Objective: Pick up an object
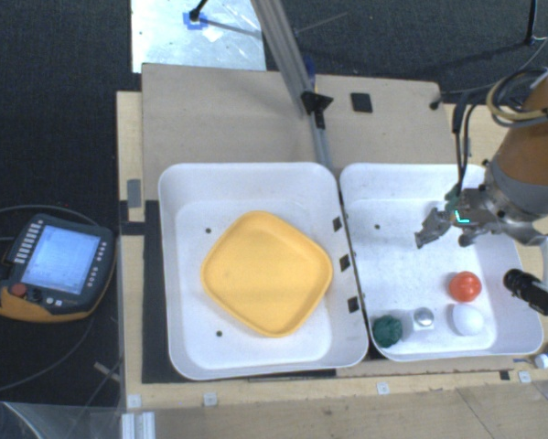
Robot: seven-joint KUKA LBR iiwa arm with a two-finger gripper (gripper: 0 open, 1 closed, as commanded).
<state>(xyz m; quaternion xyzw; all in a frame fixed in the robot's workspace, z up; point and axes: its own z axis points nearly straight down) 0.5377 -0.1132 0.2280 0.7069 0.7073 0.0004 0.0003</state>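
Note:
The right bin (383, 190) holds a red-orange ball (465, 286), a white ball (467, 319), a small silver piece (424, 317) and a dark green lump (388, 328), all near its front edge. My gripper (447, 234) hangs over the middle of this bin, behind and slightly left of the red-orange ball. It is open with nothing between its fingers. A yellow square plate (267, 272) lies in the left bin (177, 245).
The arm's orange band (534, 149) comes in from the right. A black part (528, 291) sticks over the right bin's right rim. A metal pole (287, 39) slants down to the back of the bins. A teach pendant (52, 265) lies at left.

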